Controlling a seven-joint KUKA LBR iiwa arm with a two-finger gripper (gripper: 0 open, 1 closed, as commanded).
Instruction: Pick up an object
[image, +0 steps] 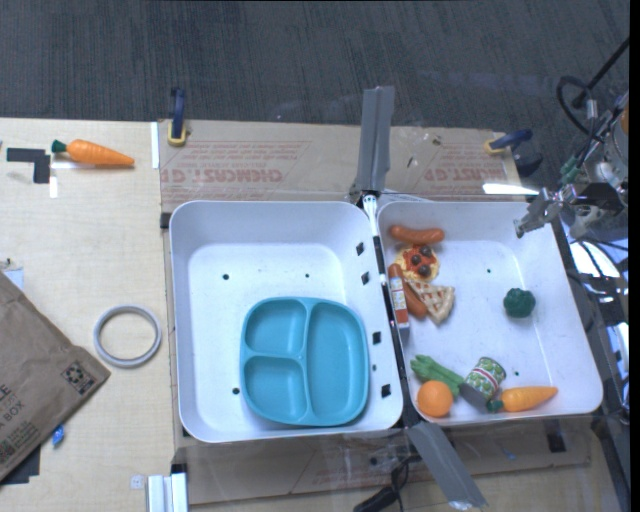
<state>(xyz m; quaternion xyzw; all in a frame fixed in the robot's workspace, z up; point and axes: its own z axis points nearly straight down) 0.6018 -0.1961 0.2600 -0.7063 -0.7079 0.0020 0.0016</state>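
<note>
From the overhead camera I see my hand (535, 213) up at the right bin's (560, 300) far right corner, above the rim; can't tell how far open it is, nothing visible in it. Nothing picked yet, I judge. Candidates all lie in the right bin: sausage (416, 235), pizza slices (428, 297), broccoli (518, 302), orange (434, 398), can (485, 378), carrot (527, 398). Left bin (200, 300) holds a blue tray (304, 361). Whole grasp left to do.

I see a blue divided tray (305, 362) in the left bin (200, 300); the right bin (560, 330) holds toy food, including a carrot (527, 398) and broccoli (518, 302).
</note>
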